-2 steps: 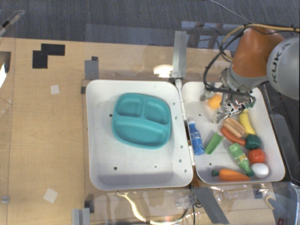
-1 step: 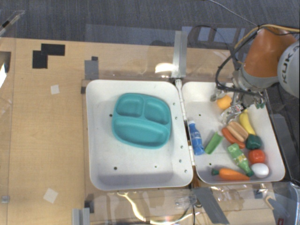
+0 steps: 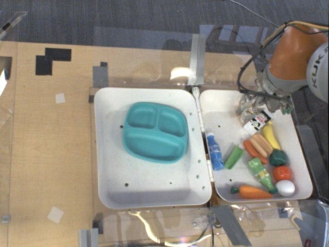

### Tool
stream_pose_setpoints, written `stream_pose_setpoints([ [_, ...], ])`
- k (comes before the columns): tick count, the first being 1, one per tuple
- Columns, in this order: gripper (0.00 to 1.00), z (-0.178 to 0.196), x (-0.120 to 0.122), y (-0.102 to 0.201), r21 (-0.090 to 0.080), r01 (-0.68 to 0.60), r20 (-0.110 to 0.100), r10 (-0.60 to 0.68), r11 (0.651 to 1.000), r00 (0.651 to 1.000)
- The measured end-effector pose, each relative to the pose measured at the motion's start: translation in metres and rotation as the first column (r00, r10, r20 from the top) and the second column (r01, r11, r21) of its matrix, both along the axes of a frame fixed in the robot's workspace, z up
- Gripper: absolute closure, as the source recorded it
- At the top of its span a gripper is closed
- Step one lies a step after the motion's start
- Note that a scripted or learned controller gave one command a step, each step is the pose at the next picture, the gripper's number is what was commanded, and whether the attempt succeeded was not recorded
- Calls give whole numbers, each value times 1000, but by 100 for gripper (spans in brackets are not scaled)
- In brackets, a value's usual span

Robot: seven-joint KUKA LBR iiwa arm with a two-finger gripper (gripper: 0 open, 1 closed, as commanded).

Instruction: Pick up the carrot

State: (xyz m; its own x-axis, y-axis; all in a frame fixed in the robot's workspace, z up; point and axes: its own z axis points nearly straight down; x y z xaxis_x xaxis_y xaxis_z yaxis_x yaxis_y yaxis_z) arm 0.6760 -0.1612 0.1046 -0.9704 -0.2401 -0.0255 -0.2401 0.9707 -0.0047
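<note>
From above, the carrot lies on its side at the front edge of the right bin, green end pointing left, well apart from the gripper, which hangs over the bin's back part above a small white-and-black item. The gripper's state cannot be told. The carrot is smooth, orange and tapered. Near it sit a white egg, a red tomato and a green bottle. The left bin holds a glossy teal divided plate.
</note>
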Motion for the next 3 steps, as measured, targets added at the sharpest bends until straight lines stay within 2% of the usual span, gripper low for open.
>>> stream_pose_setpoints([
  [1,0,-1,-2,-1,1,0,-10,0,1000,1000],
  [2,0,-17,-8,-13,1,379,-41,-379,925,925],
  [3,100,0,-1,-13,7,378,-5,-378,926,926],
])
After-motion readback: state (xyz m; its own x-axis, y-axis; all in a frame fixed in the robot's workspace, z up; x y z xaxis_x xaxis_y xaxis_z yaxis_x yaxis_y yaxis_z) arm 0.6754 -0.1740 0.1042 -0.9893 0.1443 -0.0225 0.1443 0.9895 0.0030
